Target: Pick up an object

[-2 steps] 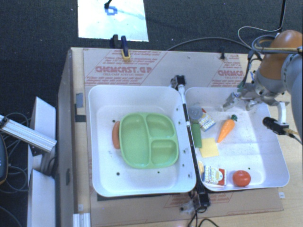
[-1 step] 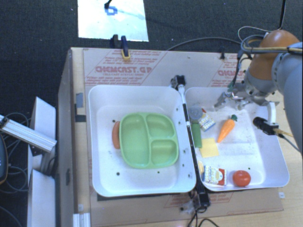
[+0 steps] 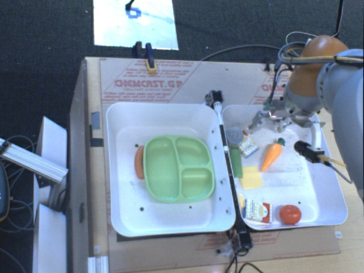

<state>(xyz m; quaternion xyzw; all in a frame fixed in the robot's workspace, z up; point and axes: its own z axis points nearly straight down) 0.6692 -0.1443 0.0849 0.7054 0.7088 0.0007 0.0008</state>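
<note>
My gripper hangs over the back of the right bin, open, with nothing between its fingers. Just in front of it lies an orange carrot, a short way apart. To the carrot's left are a small printed packet, a grey can and a green cucumber. A yellow cheese slice lies mid-bin. Near the front sit a small carton and a red tomato.
The left bin holds a green divided plate with an orange sausage against its left side. A black bar runs along the divide between the bins. The grey arm enters from the right.
</note>
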